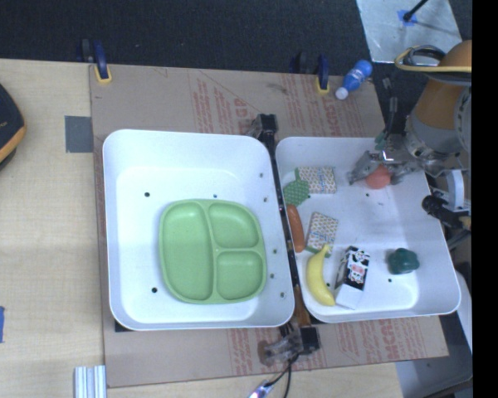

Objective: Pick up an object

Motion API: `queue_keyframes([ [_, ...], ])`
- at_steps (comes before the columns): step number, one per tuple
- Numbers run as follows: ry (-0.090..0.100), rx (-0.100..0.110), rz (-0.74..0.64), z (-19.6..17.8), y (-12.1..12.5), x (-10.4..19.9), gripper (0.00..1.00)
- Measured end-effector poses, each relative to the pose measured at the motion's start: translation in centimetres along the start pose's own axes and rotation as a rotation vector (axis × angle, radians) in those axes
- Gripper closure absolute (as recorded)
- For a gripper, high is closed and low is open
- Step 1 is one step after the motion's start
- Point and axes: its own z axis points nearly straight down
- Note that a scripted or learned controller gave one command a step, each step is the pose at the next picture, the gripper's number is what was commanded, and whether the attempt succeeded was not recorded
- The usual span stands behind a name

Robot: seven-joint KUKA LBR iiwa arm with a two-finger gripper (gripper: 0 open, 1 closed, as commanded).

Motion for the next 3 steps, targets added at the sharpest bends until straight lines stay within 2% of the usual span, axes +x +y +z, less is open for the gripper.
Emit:
queue_keyframes([
  [1,-0.002,0.001,-0.005,-1.1,0.0,0.0,1.0],
  [3,0.002,0.001,0.001,-5.9,0.0,7.4,1.0],
])
